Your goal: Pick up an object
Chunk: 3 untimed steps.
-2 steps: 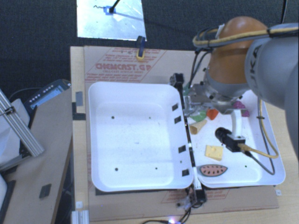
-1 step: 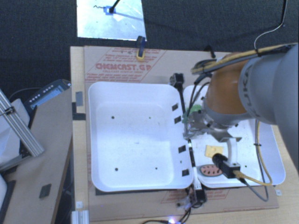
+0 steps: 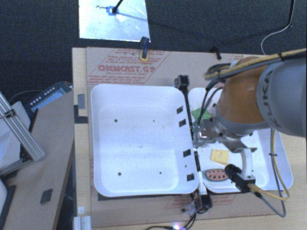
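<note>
Two shallow white plastic bins sit side by side. One, the right bin point(image 3: 283, 169), holds a flat yellow square block point(image 3: 219, 156) near the grey arm's gripper point(image 3: 204, 134), placed low to grab; its grip cannot be told.

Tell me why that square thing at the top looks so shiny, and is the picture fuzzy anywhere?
In the camera view, the metal sheet on the dark floor bounces the light back, so it glares pale blue-white. The left bin is lit evenly, with soft shadow along its walls. The orange-banded arm sits close to the camera and looks slightly soft. The yellow block stays fairly sharp.
</note>
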Motion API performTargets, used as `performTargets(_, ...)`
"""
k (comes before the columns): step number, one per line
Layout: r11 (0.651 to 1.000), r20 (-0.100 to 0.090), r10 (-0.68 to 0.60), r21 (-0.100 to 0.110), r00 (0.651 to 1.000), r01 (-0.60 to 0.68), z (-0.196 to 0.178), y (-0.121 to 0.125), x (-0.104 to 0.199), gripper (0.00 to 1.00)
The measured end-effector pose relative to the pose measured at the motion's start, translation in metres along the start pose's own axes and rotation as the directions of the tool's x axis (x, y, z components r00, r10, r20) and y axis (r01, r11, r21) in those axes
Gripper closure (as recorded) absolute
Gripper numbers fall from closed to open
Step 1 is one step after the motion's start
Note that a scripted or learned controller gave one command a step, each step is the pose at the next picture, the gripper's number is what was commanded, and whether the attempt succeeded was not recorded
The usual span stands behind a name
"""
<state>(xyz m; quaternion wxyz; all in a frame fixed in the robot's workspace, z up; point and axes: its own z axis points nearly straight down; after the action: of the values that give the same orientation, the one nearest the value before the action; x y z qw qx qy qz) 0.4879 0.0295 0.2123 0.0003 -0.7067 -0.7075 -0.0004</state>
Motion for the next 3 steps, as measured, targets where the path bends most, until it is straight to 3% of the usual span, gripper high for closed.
performTargets(1,1.000,0.001,-0.001,-0.007,1.000,0.001,-0.051,0.000,-0.014,1.00)
performTargets(2,1.000,0.001,-0.002,-0.003,1.000,0.002,-0.048,-0.001,-0.013,0.00)
performTargets(3,1.000,0.001,-0.006,-0.003,1.000,0.006,0.031,0.079,0.010,0.00)
